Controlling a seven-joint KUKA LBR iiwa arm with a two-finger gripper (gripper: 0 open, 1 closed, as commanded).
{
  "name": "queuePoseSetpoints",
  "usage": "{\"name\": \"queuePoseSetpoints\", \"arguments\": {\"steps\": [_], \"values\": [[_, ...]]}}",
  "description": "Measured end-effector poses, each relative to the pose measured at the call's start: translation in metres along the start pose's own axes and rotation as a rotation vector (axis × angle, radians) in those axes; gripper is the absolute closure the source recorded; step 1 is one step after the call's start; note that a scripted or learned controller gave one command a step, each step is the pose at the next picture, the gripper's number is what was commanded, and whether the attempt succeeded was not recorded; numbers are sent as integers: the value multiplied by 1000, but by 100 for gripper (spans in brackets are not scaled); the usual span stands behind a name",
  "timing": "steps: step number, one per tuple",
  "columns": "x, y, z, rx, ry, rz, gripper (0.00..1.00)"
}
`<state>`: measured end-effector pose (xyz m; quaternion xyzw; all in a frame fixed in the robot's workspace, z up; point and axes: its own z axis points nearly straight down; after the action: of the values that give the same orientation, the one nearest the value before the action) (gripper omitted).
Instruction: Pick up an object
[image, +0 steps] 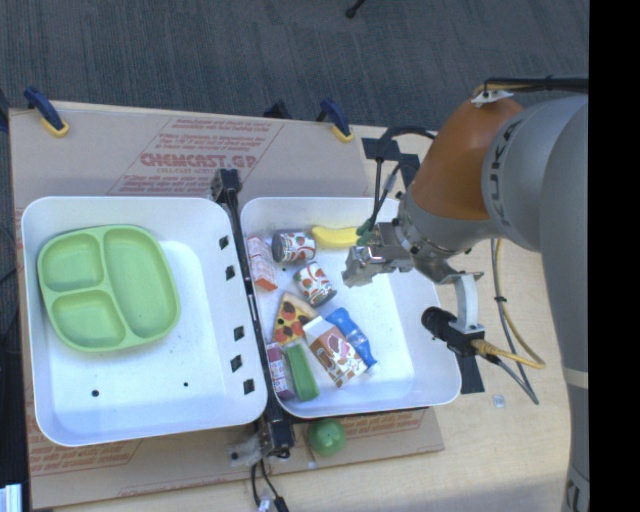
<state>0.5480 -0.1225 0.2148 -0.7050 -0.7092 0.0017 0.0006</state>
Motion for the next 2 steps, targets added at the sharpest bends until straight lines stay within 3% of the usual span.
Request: {"name": "queuePoseSetpoints", "arguments": {"steps": [1,2], "values": [[27,-25,-15,0,1,-2,100],[-3,10,-36,-3,1,2,100]]}}
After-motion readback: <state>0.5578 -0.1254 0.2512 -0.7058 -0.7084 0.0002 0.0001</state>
